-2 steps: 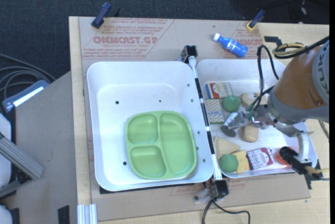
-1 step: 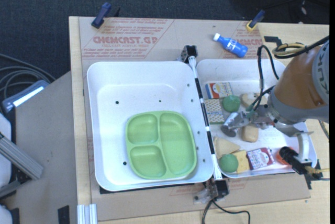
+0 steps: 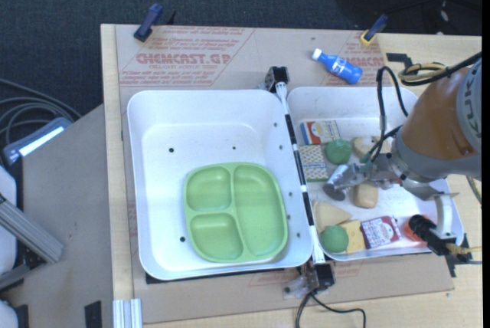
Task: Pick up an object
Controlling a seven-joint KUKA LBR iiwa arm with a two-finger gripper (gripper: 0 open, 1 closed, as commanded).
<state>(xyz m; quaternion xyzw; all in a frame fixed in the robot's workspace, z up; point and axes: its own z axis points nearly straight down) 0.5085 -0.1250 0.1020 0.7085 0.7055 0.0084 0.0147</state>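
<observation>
The grey arm's tool (image 3: 342, 182) hung low in the right white bin (image 3: 360, 98), among small objects: a green ball (image 3: 336, 151), a beige rounded lump (image 3: 367, 196) and a red-and-white packet (image 3: 380, 231). Its grip could not be told. A green three-compartment plastic tray (image 3: 234, 211) lay in the left white bin (image 3: 153, 165).

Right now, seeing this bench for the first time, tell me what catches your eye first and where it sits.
The pale green divided tray stands out most, lying in the left bin toward its near side. The grey and orange arm reaches in from the right, its gripper low over the right bin's clutter of green balls, small boxes and pale food shapes. Behind that bin, a small blue bottle lies on the board.
</observation>
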